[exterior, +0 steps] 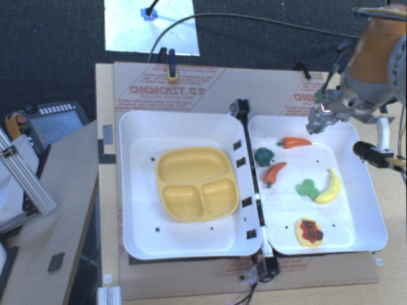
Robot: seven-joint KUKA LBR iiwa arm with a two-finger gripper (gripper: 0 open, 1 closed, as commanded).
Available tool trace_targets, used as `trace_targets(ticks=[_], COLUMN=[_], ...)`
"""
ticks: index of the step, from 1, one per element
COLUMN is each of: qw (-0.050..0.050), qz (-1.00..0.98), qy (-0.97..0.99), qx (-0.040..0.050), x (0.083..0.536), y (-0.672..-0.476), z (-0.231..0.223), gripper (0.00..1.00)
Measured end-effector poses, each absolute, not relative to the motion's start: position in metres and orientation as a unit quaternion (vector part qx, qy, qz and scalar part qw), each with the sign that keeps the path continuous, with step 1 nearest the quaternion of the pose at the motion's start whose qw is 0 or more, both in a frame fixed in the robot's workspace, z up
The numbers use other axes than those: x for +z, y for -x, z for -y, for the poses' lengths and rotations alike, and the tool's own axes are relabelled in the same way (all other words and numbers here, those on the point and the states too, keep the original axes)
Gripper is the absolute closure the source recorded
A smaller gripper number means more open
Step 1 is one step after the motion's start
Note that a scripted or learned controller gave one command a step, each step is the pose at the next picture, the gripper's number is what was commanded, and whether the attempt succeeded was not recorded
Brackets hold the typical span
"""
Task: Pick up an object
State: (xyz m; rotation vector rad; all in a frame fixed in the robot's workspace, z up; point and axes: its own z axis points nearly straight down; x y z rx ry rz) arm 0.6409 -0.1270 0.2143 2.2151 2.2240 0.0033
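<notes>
Your left bin (137,189) holds a yellow divided tray (194,183), your right bin (365,208) holds carrot (294,142), chili pepper (274,172), two broccoli pieces (264,155), banana (329,188), pizza slice (309,232), gripper (316,127) over the back rim near the carrot, grip state unclear.

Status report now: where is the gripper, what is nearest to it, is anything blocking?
Gripper above right bin's far edge, nothing seen held. Nearest: orange carrot, lying free. Broccoli, banana further off. No obstruction seen.
</notes>
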Motion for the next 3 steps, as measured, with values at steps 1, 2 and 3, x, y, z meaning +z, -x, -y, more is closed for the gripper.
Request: trace_targets(ticks=[1, 2, 3], qw=[-0.001, -0.001, 0.000], qz=[-0.710, -0.710, -0.711], qy=[-0.704, -0.704, -0.704], qx=[0.0007, 0.0007, 0.0017], x=[0.207, 0.201, 0.218], y=[-0.622, -0.609, -0.598], z=[0.078, 0.024, -0.025], gripper=[1.00, 1.00, 1.00])
